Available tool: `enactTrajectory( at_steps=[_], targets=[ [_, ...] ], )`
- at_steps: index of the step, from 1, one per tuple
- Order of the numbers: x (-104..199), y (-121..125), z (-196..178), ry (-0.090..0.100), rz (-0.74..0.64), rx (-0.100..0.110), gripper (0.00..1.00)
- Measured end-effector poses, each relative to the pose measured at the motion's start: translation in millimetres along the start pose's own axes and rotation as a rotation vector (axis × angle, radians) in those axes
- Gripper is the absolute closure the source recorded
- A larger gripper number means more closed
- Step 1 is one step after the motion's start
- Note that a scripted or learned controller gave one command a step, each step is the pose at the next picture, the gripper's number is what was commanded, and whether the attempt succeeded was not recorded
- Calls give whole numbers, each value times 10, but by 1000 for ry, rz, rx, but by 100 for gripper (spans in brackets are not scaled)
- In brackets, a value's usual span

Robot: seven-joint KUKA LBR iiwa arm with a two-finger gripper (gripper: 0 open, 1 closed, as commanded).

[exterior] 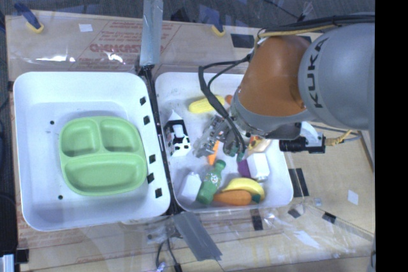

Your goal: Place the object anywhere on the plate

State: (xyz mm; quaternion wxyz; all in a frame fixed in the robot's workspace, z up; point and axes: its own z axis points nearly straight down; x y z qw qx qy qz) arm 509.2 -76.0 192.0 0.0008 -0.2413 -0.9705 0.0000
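Gripper (217, 140) is seen low in the right bin (280, 191), amid clutter; finger state cannot be told, and no grasp is shown. Around it: a green bottle (210, 185) at 6 o'clock, a banana (245, 186) and an orange piece (233, 198) at 5, a yellow piece (203, 106) at 12. Which object is targeted cannot be told. The plate (102, 155), glossy green, three-sectioned, sits in the left bin (29, 137), bare. Judged: nothing placed; pick and transfer remain.

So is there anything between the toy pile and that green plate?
Yes: the bins' walls run between them. The toys lie in the right bin, the plate in the left, so the tool must lift over.
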Motion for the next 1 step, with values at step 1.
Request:
enactTrajectory(
  at_steps=[1],
  targets=[
    [0,-1,0,0,0,0,0]
  ],
)
